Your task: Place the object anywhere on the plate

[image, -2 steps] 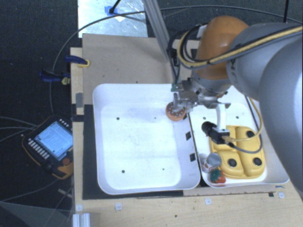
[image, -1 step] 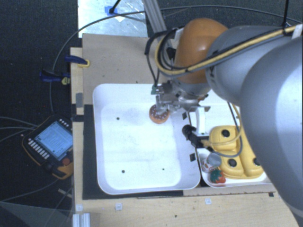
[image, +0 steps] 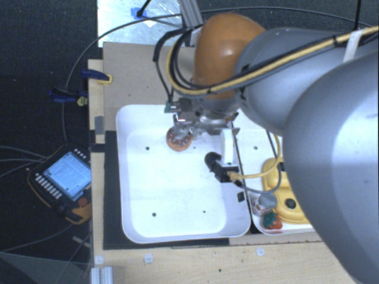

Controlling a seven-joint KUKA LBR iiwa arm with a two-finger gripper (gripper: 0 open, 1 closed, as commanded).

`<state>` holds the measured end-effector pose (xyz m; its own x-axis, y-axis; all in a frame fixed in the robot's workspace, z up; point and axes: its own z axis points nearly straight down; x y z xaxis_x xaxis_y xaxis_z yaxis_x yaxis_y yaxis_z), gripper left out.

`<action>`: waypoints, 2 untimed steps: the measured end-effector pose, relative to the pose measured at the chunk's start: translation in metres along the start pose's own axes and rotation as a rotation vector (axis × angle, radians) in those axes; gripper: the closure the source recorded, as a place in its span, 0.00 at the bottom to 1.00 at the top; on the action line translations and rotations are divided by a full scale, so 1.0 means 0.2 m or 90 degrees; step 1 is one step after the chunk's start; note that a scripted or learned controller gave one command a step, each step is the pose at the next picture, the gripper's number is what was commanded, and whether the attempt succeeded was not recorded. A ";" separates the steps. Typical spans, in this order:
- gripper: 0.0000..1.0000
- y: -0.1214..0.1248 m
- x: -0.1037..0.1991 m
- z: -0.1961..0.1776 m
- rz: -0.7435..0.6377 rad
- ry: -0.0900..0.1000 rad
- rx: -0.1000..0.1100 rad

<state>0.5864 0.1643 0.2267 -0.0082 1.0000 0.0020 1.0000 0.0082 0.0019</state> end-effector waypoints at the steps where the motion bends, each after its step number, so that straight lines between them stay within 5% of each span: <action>1: 1.00 0.02 0.17 0.01 0.001 0.000 0.000; 2: 0.00 0.02 0.16 0.01 0.002 -0.001 0.001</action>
